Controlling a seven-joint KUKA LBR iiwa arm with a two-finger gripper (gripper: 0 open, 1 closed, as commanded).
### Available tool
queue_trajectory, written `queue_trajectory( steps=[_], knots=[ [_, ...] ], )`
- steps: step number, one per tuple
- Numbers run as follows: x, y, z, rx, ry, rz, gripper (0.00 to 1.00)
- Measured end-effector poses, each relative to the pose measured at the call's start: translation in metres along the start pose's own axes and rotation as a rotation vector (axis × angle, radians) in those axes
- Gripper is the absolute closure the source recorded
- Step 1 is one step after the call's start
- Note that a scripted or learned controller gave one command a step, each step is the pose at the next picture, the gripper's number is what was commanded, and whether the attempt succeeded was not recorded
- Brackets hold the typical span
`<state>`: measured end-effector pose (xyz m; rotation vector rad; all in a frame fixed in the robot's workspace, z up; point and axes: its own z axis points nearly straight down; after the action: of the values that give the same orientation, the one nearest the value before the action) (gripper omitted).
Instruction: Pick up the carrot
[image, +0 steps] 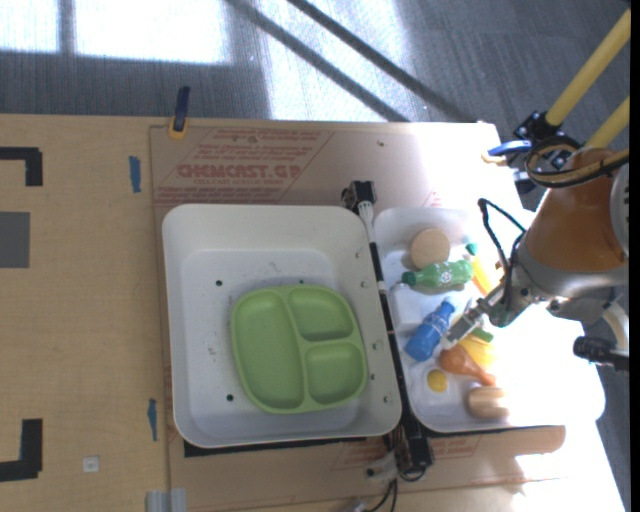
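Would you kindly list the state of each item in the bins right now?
Green tray: lying flat in left bin, compartments bare.
Carrot: lying in right bin, not lifted.
Green bottle: on its side.
Blue bottle: on its side.
End effector: low over right bin, above the carrot.

Divided tray (297, 347) in the left bin (190, 300); carrot (466, 364), bottles (440, 275) and pincer (463, 325) in the right bin (440, 415).

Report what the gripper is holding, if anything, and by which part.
It cannot be told. The gripper sits low in the right bin, just above the carrot and beside the blue bottle.
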<state>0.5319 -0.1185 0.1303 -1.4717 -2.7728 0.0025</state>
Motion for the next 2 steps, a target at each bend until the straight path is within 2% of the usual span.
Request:
queue_trajectory(
  steps=[1, 2],
  knots=[
    [-0.034, -0.030, 0.039, -0.019, -0.015, 0.381, 0.00],
    [0.041, -0.026, 0.037, -0.022, -0.021, 0.091, 0.00]
  ],
)
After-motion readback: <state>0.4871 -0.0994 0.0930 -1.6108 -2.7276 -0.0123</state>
